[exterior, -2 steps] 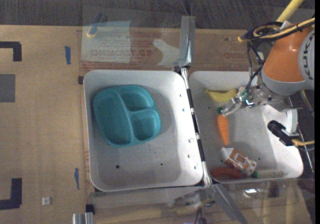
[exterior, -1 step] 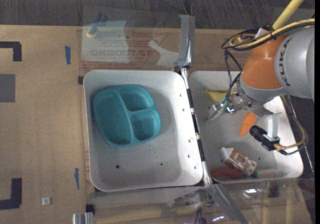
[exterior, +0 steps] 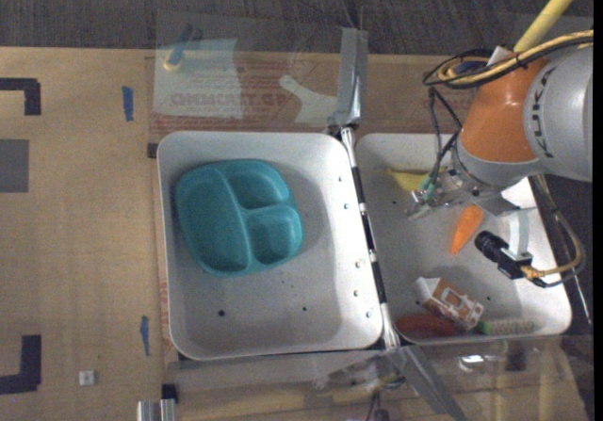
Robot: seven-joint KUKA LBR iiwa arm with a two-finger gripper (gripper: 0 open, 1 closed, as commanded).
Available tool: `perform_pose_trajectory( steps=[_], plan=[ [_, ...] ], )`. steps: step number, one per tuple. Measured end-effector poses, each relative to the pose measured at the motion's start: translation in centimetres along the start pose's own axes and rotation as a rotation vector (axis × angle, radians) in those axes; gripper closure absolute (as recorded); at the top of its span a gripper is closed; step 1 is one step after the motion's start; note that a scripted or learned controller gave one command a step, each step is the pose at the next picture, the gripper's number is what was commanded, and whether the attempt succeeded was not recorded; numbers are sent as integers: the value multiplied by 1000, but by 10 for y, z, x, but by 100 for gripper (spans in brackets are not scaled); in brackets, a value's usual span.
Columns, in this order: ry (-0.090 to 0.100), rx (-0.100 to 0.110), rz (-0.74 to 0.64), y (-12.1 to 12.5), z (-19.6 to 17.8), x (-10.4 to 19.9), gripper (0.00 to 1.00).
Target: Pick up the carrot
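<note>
The carrot [exterior: 464, 228] is a short orange cone in the right bin [exterior: 377, 174], thick end up and tip pointing down-left. It lies just below the arm's orange wrist band. My gripper [exterior: 426, 201] points left over the bin floor, a little to the left of the carrot and slightly above it in the view. Nothing shows clearly inside the gripper. The arm's body hides the bin's upper right part.
A yellow item [exterior: 407, 181] lies just above the gripper. Near the right bin's front edge sit a small carton [exterior: 450, 300], a red item [exterior: 426, 325] and a green-and-tan item [exterior: 509, 326]. A teal divided plate [exterior: 240, 216] rests in the left bin [exterior: 188, 315]. Cables hang beside the wrist.
</note>
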State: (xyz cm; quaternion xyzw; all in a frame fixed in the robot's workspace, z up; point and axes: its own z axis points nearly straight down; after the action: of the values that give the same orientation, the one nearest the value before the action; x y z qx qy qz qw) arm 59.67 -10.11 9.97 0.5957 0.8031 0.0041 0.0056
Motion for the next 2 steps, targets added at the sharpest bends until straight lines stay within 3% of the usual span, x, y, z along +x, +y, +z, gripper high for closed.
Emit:
perform_pose_trajectory(
  steps=[1,2],
  plan=[
    [2,10,-158,-42,-66,-84,100],
    [6,13,-107,-104,-103,-37,100]
  ],
)
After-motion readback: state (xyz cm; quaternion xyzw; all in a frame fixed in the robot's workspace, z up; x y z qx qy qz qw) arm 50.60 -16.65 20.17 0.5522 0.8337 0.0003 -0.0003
